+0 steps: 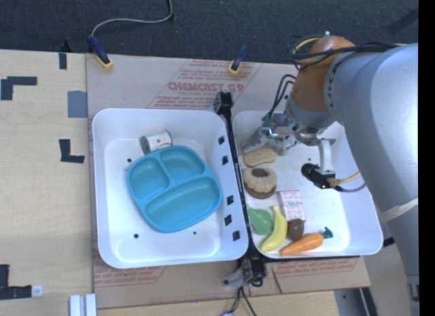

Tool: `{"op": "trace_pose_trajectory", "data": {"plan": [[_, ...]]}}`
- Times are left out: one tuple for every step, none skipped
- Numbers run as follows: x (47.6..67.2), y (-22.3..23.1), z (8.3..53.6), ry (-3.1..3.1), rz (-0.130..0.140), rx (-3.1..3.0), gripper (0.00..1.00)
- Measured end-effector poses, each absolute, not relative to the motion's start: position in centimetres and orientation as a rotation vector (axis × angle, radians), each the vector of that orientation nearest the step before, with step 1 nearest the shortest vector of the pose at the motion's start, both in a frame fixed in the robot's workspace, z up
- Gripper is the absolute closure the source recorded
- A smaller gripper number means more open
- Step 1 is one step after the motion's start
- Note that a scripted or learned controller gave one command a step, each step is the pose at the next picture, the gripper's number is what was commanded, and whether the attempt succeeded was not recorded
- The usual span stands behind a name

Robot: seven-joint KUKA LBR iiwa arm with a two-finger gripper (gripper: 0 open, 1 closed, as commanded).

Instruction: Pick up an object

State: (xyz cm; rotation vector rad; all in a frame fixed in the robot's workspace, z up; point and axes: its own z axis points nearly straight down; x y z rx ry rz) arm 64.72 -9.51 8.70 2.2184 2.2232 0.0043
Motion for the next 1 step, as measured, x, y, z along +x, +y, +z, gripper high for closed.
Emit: {"op": "trace_pose_trajectory", "data": {"plan": [[63.6,-9.76,8.76,2.218,0.007,2.216,0.0]]}}
